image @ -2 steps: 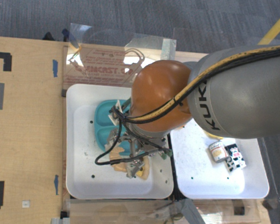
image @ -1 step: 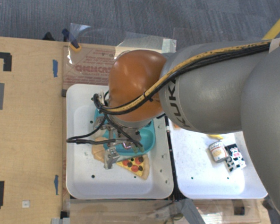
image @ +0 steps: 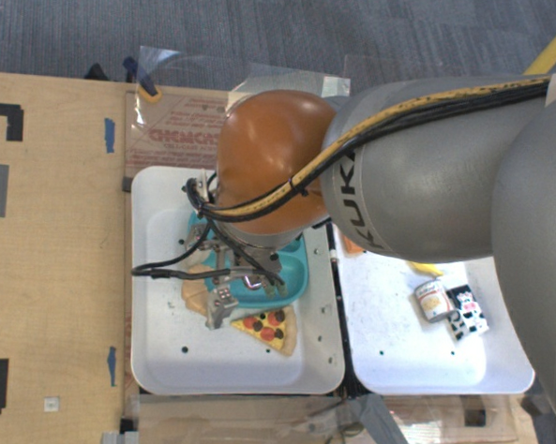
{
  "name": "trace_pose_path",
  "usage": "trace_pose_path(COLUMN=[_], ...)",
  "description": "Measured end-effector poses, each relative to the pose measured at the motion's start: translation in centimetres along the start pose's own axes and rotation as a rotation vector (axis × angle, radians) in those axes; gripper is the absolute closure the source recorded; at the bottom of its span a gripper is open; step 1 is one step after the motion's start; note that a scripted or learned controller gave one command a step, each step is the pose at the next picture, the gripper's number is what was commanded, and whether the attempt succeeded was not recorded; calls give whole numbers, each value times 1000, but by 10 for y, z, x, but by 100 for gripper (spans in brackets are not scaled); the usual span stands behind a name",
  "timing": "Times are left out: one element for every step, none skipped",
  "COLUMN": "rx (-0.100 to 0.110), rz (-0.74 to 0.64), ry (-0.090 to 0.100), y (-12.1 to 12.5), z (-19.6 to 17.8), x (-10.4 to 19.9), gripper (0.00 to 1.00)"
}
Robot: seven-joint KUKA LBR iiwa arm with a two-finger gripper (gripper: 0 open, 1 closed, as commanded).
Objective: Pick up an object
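White left bin [image: 148, 349], jaws [image: 221, 302] low beside pizza slice [image: 270, 328], teal dish [image: 294, 274]

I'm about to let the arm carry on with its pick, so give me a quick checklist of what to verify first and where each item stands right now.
1. Gripper is over the left bin, where there are objects to pick: ok.
2. A target sits close by: the pizza slice toy lies just right of the gripper, the teal object above it: ok.
3. An object is actually between the gripper's tips: cannot tell, the wrist and cables hide that spot.
4. The tan piece beside the gripper is clear of it: cannot tell, they overlap in this view.
5. Right bin items, the small can and black-and-white toy, are away from the gripper: ok.
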State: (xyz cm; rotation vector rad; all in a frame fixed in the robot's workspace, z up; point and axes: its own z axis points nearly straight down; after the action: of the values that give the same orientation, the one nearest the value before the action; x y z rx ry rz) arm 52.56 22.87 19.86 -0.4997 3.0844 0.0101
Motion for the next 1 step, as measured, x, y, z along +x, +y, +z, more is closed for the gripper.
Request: trace_pose_path(rx=[5], rz=[390], ry=[11], y=[-12], z=[27], x=[-24], gripper=[100])
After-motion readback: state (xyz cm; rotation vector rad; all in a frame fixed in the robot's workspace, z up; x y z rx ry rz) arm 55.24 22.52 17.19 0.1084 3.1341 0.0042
